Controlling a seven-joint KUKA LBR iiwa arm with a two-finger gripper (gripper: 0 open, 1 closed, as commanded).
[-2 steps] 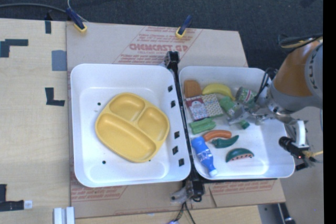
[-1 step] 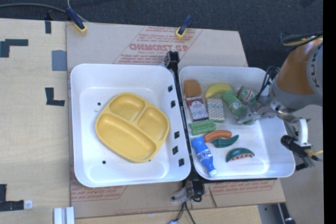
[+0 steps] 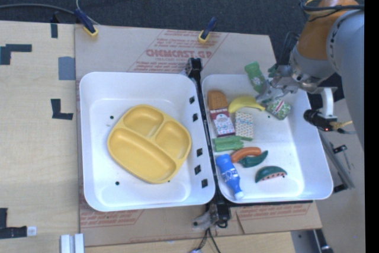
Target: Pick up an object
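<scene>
The gripper (image 3: pixel 273 92) is seen low over the far right part of the right bin (image 3: pixel 311 178), reached in from the desk's right edge; whether it is released or clenched cannot be told, since the wrist hides that part. A small green and white packet (image 3: pixel 279 108) lies just beside it, on the near side and touching or almost touching, and is judged the likeliest thing to be picked. A green bottle (image 3: pixel 254 76) lies just beyond the gripper toward the far edge, and a banana (image 3: pixel 244 104) lies near it toward the bin's middle, its long axis running roughly left to right. Nothing is shown to be grasped, so the pick is judged not yet done
</scene>
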